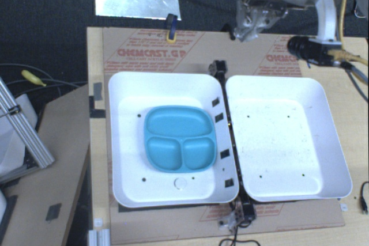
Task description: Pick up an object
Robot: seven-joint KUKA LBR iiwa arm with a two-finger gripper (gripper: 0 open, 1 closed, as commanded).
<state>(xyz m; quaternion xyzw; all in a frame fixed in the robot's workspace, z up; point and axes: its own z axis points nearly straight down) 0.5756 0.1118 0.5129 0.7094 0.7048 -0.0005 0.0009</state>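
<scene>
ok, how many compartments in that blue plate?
3. The blue divided plate in the left bin has one wide compartment at the far side and two smaller ones side by side at the near side.

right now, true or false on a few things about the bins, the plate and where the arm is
1. A blue divided plate lies in the left bin. True.
2. The plate has three compartments. True.
3. The plate sits in the right bin. False: it is in the left one.
4. The gripper is down inside the left bin. False: it hangs above the bench behind the bins.
5. The plate is red. False: it is blue.
</scene>
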